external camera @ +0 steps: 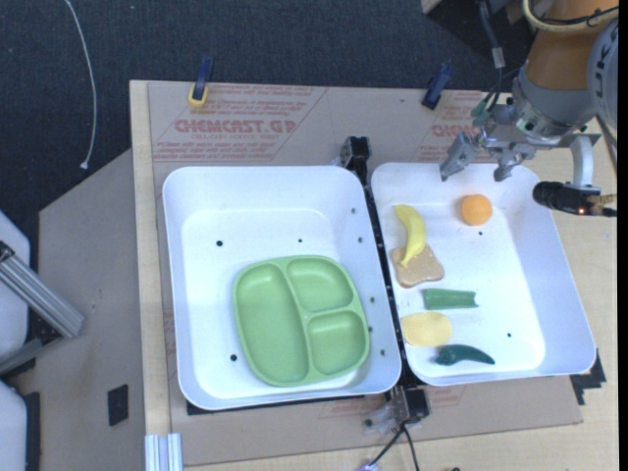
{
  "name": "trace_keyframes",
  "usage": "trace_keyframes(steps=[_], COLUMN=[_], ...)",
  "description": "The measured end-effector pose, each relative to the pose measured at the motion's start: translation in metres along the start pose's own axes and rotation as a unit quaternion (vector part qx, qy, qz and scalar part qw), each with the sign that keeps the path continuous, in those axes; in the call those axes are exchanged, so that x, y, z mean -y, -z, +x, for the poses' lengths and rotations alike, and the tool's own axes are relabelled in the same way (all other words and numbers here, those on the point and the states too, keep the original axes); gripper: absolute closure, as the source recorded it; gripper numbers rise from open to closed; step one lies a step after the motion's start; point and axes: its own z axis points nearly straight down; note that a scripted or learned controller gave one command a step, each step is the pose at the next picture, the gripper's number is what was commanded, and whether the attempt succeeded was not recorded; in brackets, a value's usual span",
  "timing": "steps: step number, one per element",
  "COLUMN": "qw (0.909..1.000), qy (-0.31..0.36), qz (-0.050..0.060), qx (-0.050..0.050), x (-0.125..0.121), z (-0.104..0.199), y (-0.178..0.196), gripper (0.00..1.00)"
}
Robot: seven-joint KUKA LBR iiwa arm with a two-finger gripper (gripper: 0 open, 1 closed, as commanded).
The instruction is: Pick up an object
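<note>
On brown bench [294,126], two white bins [196,263]

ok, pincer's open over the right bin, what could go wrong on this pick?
The open pincer hangs above the far rim of the right bin, near the orange ball; being round, it may roll out of the fingers. The banana touches the toast slice, so a grasp there could drag both.

Both bins, left [186,263] and right [549,292], are white. The divided plate [294,317] is pale green. The banana [412,232] is yellow, the round fruit [475,209] orange, the toast slice [419,268] tan, the pepper [463,355] dark green. The board [245,121] is brown with red lettering.
</note>
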Motion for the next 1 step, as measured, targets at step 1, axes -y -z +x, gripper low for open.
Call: trace_keyframes(steps=[1], qw=[1.0000], qy=[0.001], qz=[-0.007], qx=[0.001], x=[-0.0029], z=[0.0003], y=[0.0086], gripper=[0.00])
